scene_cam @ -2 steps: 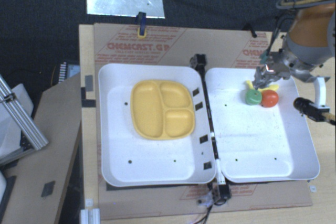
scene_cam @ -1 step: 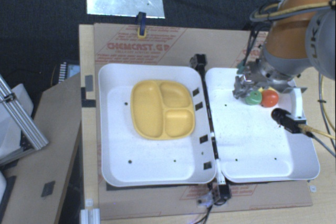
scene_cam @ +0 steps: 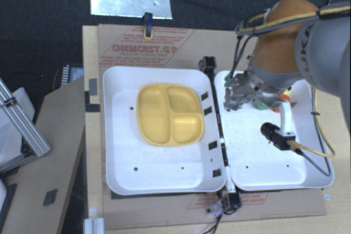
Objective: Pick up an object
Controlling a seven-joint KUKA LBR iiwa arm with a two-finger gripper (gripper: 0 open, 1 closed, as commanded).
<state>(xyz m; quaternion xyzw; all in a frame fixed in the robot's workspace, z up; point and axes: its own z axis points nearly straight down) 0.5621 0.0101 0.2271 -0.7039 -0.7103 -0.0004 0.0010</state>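
Note:
A yellow divided plate [scene_cam: 167, 114] lies in the middle of the left bin [scene_cam: 123, 172]. My gripper [scene_cam: 233, 100] hangs low over the far left part of the right bin [scene_cam: 263, 172], close to the divider between the bins. Just right of the gripper, a small green thing [scene_cam: 264, 103] and a small orange-red thing [scene_cam: 284, 97] peek out from under the wrist. Both are mostly hidden by the arm. Nothing shows between the gripper and the bin floor.
The grey arm with its orange band [scene_cam: 285, 35] covers the far right corner of the right bin. Black clips [scene_cam: 207, 97] line the divider between the bins. A cardboard sheet [scene_cam: 148, 46] lies under both bins.

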